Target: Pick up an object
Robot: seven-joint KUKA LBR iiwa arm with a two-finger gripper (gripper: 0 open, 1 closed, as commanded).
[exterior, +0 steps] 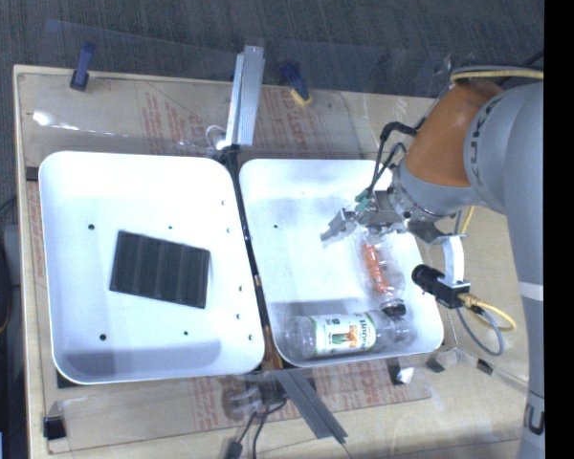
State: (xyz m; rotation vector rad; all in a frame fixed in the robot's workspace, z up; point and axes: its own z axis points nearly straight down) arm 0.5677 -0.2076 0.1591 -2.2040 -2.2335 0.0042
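Even, bright overhead lighting; the white bins [134,189] verge on overexposure, with soft grey shadow along the left bin's near wall. Clear sheeting at the table's [38,113] far edge glares faintly. Focus slightly soft throughout.

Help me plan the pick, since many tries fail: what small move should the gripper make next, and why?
Probably a short descent. The gripper sits over the right bin, at the upper end of the small orange-filled bottle, which lies flat and apart from the larger bottle along the near wall.
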